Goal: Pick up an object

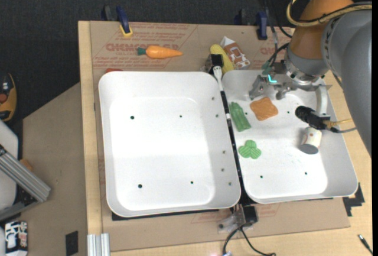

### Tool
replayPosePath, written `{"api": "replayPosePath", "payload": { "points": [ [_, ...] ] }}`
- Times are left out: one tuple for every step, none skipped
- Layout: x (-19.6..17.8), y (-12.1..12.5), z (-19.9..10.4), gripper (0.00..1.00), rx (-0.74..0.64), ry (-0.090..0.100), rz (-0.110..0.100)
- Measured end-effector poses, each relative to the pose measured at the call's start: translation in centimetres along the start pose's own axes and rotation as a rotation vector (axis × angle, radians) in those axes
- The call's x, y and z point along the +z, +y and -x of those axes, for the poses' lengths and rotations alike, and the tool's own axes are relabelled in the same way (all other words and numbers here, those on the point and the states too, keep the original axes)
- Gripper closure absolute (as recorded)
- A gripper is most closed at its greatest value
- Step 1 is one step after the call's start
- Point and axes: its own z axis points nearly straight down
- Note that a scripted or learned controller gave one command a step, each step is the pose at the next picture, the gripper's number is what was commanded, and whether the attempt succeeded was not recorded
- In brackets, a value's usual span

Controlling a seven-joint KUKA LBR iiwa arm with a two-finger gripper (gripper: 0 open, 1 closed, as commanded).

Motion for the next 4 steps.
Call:
{"api": "replayPosePath", "payload": {
  "points": [
    [1.2, -2.3, -2.5, 0.00, 0.001, 0.003, -0.010],
    [0.0, -2.0, -2.4, 1.00, 0.001, 0.002, -0.003],
    [-14.9, 1.0, -7.2, 1.00, -0.005, 0.003, 0.011],
    [-15.4, 0.3, -1.5, 1.00, 0.006, 0.000, -0.002]
  ]
}}
